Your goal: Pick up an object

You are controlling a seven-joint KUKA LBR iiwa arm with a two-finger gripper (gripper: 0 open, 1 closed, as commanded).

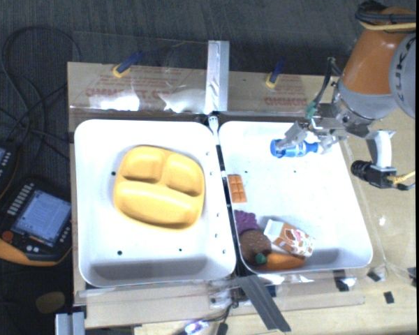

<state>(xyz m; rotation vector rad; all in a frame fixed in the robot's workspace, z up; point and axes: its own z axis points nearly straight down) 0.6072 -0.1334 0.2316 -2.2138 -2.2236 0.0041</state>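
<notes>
Down at the near edge of the right bin [335,208] there's a little pile: one orange carrot [285,262], one dark brown round thing [253,243] touching it, one purple bunch that looks like grapes [246,221] just behind that, and one small white-and-orange carton [290,239] lying tilted beside them. So four items in that clump. One more piece, a small orange rectangular block [236,187], sits right against the divider wall, a bit further back.

Left bin [91,187] has exactly one thing in it, a big yellow compartment tray [159,185], flipped over by the look of it, roughly in the middle.

Now the arm. The gripper [314,137] is over the far part of the right bin, and its fingers are pinched on one blue-and-white object [288,147], a small bottle or toy, hard to tell which. It sticks out to the left of the fingers, well apart from the clump at the front.

Two bins, seven objects total.
</notes>
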